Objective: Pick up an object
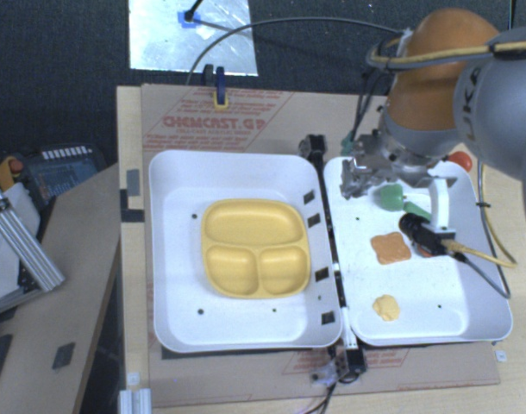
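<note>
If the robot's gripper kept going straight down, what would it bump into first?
Probably the green object lying just below the gripper in the right bin, or the bin's white floor beside it. Depth is hard to judge from this slanted view.

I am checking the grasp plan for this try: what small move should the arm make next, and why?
Probably lower the gripper a little toward the green object just beside it in the right bin. It sits at the bin's far-left corner, and the green object is the nearest item; the brown piece and yellow piece lie farther off.
</note>
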`<control>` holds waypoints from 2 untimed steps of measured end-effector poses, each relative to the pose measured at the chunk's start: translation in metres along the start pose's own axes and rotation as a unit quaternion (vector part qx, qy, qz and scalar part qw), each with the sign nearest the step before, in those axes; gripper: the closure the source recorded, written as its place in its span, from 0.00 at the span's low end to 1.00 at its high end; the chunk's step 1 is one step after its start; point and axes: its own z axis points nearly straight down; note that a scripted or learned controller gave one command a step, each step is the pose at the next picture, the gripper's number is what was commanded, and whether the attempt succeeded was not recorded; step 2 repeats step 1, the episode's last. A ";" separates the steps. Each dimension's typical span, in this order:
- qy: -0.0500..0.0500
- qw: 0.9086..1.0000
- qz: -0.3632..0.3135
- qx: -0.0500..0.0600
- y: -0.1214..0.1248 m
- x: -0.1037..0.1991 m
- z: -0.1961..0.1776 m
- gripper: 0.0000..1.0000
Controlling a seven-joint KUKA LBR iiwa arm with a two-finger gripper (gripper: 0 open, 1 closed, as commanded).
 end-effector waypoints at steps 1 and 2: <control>0.000 1.000 0.001 0.001 0.012 0.045 0.016 1.00; 0.000 1.000 0.001 0.001 0.012 0.045 0.016 1.00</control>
